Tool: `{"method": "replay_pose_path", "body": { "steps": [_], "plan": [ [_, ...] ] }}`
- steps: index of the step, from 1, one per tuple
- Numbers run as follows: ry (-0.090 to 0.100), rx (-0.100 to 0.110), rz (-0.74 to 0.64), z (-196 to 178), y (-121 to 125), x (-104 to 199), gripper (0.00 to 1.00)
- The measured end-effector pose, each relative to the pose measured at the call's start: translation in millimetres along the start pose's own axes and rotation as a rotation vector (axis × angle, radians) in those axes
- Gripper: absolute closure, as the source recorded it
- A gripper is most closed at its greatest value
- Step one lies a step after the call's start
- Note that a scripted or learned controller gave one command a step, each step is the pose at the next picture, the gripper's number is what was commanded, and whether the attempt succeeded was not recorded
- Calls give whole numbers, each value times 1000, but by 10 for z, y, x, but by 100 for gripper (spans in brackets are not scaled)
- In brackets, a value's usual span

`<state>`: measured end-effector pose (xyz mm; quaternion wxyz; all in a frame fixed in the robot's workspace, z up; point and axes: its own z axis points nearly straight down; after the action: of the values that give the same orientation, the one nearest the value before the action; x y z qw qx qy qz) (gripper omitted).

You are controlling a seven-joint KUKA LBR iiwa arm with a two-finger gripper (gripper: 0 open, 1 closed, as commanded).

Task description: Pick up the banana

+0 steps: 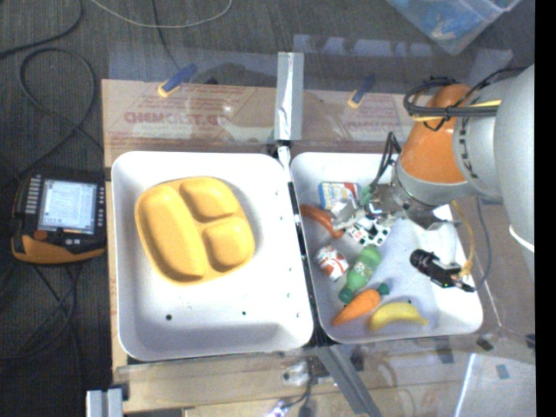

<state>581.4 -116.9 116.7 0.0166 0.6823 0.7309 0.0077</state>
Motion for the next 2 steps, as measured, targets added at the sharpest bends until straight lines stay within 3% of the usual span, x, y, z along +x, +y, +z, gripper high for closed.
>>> {"method": "replay_pose_path", "body": {
  "steps": [1,2],
  "plan": [
    [-1,-15,134,2,-309,162,0],
    [9,42,207,-681,-675,854,0]
  ]
}}
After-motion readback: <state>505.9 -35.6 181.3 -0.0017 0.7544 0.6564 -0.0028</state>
